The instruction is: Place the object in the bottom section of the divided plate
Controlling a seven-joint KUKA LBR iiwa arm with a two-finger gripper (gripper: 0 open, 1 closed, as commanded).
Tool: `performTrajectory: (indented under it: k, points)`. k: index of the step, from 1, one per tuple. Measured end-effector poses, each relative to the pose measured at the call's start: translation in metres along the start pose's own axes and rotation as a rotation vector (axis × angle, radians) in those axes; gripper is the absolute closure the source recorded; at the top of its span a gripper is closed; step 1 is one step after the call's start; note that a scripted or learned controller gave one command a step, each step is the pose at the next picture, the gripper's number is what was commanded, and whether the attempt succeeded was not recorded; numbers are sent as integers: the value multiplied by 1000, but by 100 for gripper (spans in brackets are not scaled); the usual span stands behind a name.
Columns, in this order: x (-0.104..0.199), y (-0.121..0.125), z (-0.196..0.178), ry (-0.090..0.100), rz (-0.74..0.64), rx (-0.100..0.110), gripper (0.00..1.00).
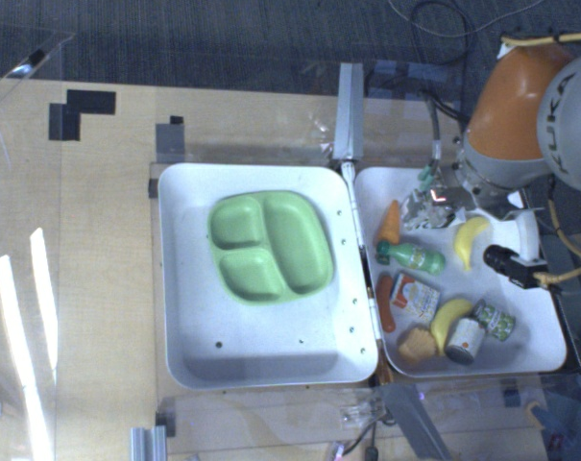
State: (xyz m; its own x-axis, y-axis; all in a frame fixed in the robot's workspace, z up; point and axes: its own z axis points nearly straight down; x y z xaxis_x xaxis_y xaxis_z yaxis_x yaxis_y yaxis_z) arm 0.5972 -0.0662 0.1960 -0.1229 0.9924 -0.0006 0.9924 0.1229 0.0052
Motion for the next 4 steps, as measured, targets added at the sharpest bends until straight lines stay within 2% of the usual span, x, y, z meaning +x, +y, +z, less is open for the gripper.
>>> performTrajectory:
  k: [1, 2, 3, 4]
  points:
    - [-14, 5, -128, -2, 220, -2, 100]
    - [36, -79, -58, 0, 9, 0, 100]
    - [36, -77, -69, -1, 9, -5, 100]
    - [89, -62, -30, 1, -181, 1, 100]
